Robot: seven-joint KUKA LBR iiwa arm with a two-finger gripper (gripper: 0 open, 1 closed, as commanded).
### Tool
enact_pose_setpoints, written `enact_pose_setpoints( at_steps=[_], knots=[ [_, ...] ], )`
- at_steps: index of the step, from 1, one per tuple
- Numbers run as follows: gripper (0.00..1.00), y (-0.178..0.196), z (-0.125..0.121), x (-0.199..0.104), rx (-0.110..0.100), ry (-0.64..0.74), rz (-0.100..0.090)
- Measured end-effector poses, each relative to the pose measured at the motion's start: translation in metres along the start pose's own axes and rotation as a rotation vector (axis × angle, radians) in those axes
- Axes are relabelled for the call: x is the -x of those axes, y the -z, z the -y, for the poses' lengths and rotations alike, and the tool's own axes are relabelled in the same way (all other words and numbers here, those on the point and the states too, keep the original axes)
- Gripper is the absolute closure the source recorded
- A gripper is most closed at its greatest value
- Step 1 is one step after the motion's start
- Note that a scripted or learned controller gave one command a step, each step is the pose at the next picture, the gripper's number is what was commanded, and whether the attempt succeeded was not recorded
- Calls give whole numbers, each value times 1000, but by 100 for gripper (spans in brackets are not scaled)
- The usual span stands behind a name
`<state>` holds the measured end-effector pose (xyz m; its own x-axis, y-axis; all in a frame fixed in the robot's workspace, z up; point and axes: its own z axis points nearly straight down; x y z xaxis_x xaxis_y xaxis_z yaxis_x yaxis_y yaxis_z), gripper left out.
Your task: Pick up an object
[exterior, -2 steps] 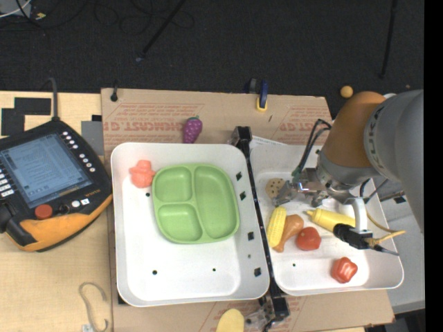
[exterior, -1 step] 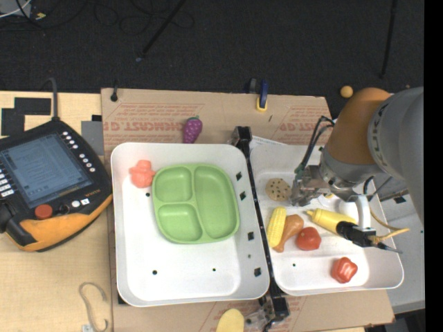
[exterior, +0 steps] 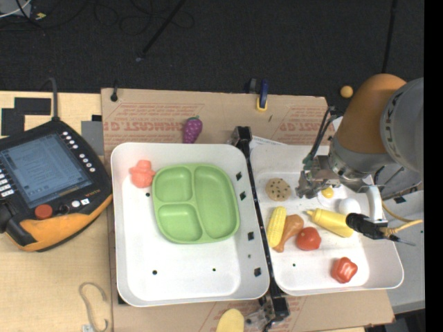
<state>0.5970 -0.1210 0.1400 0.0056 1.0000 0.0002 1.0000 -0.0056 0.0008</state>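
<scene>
The step in hand looks like the descent onto a target — best done straight down, with one item centred and its neighbours left unbrushed. The gripper (exterior: 313,185) hangs low over the right bin (exterior: 387,272), and whether it is spread or pressed together I cannot tell. The cookie (exterior: 278,189) lies just beside it at nine o'clock; the yellow bottle (exterior: 331,221) sits near at five o'clock, the corn (exterior: 276,227) further off at seven — nothing pinched.

Green tray (exterior: 196,204) left bin (exterior: 131,254), toy food (exterior: 308,238) right bin (exterior: 387,272)
</scene>
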Motion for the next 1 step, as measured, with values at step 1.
enact_pose_setpoints(
  at_steps=[1],
  knots=[
    [100, 52, -11, 1, 3, 4, 1]
  ],
)
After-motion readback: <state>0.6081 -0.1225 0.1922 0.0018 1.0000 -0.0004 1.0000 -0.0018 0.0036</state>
